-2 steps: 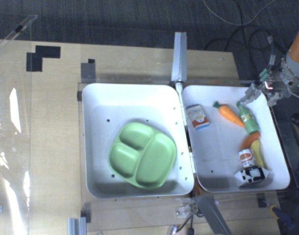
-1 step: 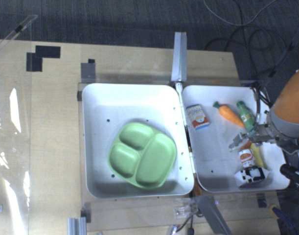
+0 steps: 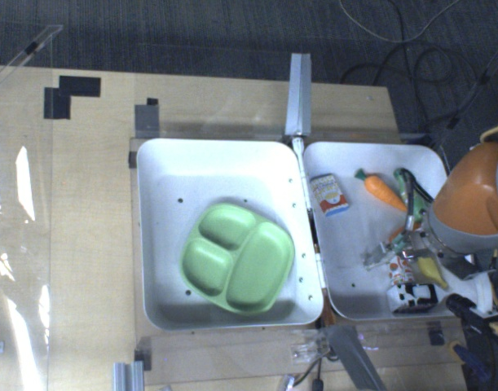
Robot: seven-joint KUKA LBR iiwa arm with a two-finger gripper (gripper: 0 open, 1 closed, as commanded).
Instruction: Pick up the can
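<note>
Can (image 3: 412, 293): it looked to be the dark, red and white thing lying near the front right corner of the right bin (image 3: 346, 296), partly under the arm's wrist; its outline was hard to read.
Gripper (image 3: 392, 255): it was low in the right bin, just behind and left of the can; whether it was open or closed could not be told.
Arm (image 3: 475, 198): its orange band hung over the bin's right edge.
Doing it well: I judged the gripper needed to centre over the can, clear of the yellow thing (image 3: 434, 272) touching it, before closing.
Counts: one can, one carrot (image 3: 384, 191), one small carton (image 3: 328, 194), one green divided plate (image 3: 239, 257) in the left bin (image 3: 163, 218), two bins.
</note>
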